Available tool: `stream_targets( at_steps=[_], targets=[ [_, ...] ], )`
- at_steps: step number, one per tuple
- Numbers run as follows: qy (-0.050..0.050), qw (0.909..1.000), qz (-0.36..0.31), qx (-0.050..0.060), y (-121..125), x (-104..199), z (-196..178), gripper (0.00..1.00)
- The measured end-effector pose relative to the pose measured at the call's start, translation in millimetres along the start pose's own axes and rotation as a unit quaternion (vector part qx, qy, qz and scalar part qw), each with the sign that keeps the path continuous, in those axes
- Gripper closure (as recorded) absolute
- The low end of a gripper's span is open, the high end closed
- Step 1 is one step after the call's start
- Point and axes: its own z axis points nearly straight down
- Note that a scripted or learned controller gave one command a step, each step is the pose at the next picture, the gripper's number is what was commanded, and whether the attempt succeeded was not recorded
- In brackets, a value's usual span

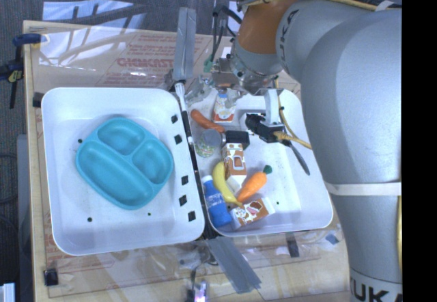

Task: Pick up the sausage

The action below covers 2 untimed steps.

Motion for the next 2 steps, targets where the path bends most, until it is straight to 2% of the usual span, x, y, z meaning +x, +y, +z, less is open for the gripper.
stream_targets(
  at_steps=[1, 2],
  targets=[
    [0.004, 0.9997, -0.023, -0.005, -4, -1, 46, 0.0],
    [0.012, 0.9946, -0.102, -0.014, 9, -9, 65, 0.0]
  ],
)
